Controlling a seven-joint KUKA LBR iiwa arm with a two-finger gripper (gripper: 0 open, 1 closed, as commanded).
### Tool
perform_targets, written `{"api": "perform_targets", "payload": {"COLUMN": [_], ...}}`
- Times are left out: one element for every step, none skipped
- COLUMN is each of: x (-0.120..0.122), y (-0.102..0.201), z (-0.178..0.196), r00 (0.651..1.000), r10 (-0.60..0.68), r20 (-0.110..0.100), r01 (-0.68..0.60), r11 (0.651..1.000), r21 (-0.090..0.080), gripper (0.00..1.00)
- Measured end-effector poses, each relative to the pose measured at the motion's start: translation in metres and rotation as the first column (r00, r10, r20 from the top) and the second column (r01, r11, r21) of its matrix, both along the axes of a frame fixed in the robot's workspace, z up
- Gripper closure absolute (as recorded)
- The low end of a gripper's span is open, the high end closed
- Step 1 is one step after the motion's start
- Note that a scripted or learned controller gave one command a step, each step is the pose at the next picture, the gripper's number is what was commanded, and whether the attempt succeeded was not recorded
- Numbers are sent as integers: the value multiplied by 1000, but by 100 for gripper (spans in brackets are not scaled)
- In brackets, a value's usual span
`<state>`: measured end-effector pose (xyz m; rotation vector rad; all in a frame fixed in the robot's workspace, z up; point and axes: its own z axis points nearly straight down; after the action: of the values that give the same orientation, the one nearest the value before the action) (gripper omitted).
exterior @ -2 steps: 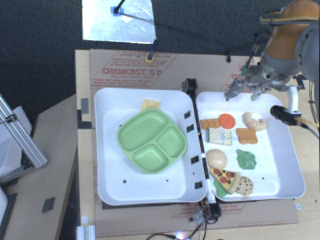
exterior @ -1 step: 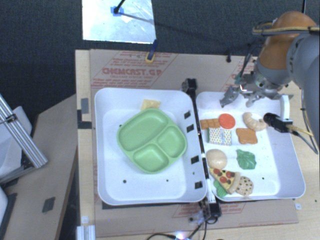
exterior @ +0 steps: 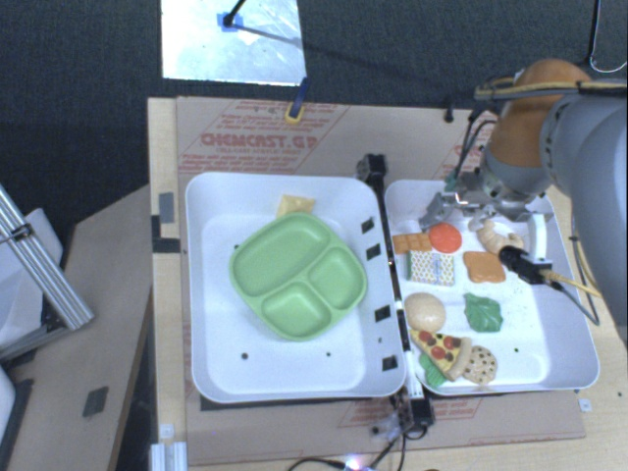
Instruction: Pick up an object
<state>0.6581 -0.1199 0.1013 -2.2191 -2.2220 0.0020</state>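
Observation:
My gripper (exterior: 451,207) hangs low over the back of the right bin (exterior: 574,361), just above a round red tomato piece (exterior: 444,238). Close around it lie an orange cracker (exterior: 411,242), a pale croissant (exterior: 497,234), a checkered wafer (exterior: 433,268) and a brown toast slice (exterior: 483,267). Nearer the front sit a cream bun (exterior: 425,310), a green leaf (exterior: 483,313), a pizza slice (exterior: 442,345) and a speckled cookie (exterior: 479,364). Nothing is visibly held.
The left bin (exterior: 211,361) carries a green divided plate (exterior: 297,275) and a small yellow wedge (exterior: 294,205) near its back wall. A black-clipped divider (exterior: 385,263) separates the bins. The grey arm (exterior: 579,145) fills the upper right.

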Motion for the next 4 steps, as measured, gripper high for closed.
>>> {"api": "perform_targets", "payload": {"x": [1, 2, 14, 12], "y": [1, 1, 1, 2], "z": [-17, -5, 51, 115], "r00": [1000, 1000, 1000, 1000], "r10": [1, 2, 4, 5], "r20": [3, 6, 11, 11], "r01": [-1, -2, -4, -5], "r11": [1000, 1000, 1000, 1000], "r21": [-1, -1, -1, -1], "gripper": [0, 100, 100, 100]}}
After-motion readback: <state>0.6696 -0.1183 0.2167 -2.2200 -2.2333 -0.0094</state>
